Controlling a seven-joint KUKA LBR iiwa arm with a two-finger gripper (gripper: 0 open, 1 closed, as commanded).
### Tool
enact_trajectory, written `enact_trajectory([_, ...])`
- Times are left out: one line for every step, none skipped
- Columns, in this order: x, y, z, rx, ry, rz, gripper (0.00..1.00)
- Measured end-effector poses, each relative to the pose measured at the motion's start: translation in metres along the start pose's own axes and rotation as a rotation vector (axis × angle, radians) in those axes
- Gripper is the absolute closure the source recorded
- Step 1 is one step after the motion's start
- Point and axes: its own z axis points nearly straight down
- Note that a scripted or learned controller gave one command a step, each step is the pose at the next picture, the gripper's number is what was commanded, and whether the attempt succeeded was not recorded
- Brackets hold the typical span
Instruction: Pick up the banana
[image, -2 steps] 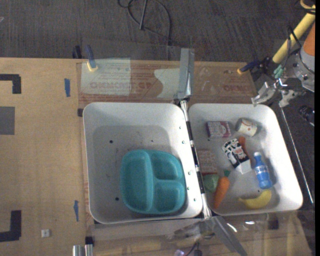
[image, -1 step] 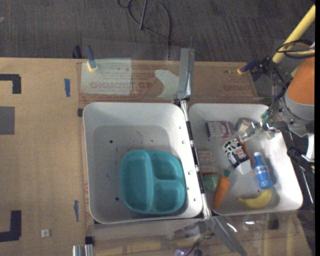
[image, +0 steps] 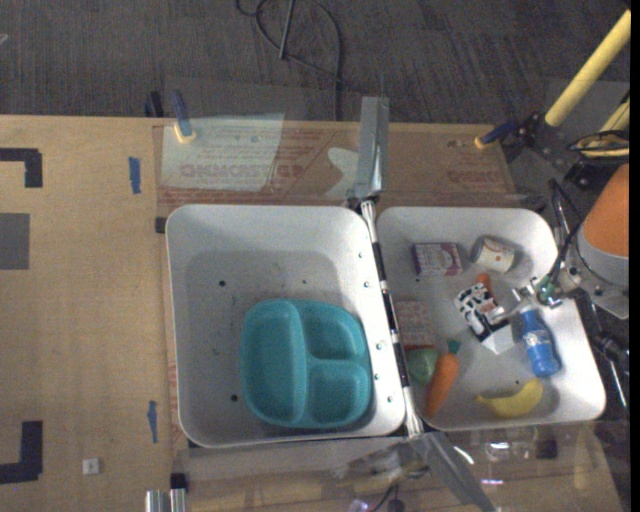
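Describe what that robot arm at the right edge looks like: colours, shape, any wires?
The arm shows a rounded orange band above a pale grey wrist section. Dark cables run alongside it. Below sits a small metallic claw with a greenish spot, over the right bin. Its finer details are too small to make out.

Place: robot lab or test workshop, not a home.
Bench (image: 80, 300): plain plywood, marked with black tape squares and blue tape strips.
Bins: two shallow white bins (image: 200, 250) side by side, joined by a metal divider (image: 372, 150).
Floor (image: 120, 50): grey carpet with loose cables (image: 300, 30).
Objects: toy food and small packages as test items.
Arm (image: 610, 235): industrial, grey and orange, at the right.
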Motion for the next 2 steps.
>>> enact_trajectory([0.033, 0.033, -0.064, 0.016, 0.008, 0.023, 0.0])
enact_trajectory([0.063, -0.038, 0.017, 0.02, 0.01, 0.075, 0.0])
